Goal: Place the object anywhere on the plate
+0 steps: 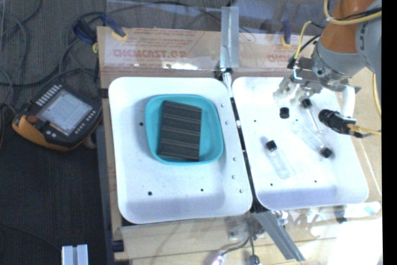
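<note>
Ridges run along the dark grey block (180,130), which lies flat on the teal plate (214,139) in the left bin (127,152). Over the right bin's (347,186) far corner hangs the end effector (299,91); whether it is spread or pressed together I cannot tell.

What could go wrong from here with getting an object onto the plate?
1. The vials in the right bin are clear with small black caps; one lies mid-bin, another nearer the arm. They look round, so they may roll or slip from a pinch.
2. A dark ribbed block already covers most of the teal plate, leaving mainly rim; a vial dropped there might roll off.
3. The end effector hangs at the bin's far edge, some way from both vials.
</note>
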You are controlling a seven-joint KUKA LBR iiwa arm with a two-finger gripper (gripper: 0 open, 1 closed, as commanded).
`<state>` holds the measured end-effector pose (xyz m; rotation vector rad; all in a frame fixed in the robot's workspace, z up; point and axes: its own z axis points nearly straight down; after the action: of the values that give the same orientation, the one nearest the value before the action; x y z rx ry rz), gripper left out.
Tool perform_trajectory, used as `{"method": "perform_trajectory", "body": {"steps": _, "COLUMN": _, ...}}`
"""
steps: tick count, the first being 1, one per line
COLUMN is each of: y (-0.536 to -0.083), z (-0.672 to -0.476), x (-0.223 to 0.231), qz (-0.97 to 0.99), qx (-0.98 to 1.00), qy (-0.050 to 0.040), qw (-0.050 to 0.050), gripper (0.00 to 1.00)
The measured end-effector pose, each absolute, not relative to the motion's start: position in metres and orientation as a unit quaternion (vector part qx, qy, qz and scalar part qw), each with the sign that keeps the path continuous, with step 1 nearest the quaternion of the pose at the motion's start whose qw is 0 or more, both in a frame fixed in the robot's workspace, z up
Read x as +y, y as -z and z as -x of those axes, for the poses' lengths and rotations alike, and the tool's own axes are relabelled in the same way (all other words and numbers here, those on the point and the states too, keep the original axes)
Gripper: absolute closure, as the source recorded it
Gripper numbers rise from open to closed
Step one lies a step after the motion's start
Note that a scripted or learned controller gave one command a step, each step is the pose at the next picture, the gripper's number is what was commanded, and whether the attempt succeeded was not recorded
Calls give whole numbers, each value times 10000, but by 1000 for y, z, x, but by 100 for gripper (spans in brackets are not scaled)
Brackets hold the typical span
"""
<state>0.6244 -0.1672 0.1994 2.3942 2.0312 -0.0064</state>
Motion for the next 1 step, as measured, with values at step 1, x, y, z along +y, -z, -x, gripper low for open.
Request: {"method": "perform_trajectory", "body": {"steps": 1, "y": -184, "z": -579, "x": -113, "qz": -6945, "qx": 7195, "qy": 8, "qw": -8, "gripper": 100}}
